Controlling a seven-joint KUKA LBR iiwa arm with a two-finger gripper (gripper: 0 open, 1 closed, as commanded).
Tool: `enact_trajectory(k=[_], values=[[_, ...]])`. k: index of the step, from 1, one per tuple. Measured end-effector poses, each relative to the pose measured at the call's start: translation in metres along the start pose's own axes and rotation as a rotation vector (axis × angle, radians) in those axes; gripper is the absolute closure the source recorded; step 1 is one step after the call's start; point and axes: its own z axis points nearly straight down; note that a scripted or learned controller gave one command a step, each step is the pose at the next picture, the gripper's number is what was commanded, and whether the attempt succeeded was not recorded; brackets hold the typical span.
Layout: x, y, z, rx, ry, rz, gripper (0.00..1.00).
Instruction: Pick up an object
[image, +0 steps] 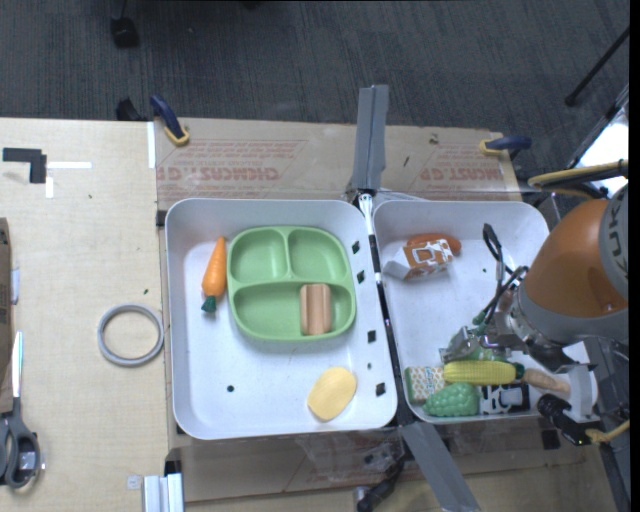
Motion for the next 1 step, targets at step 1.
enact_trajectory(k=[1], values=[[-0.0194,-0.0010,-0.0278,-0.001,-0.002,-0.201,1.00]])
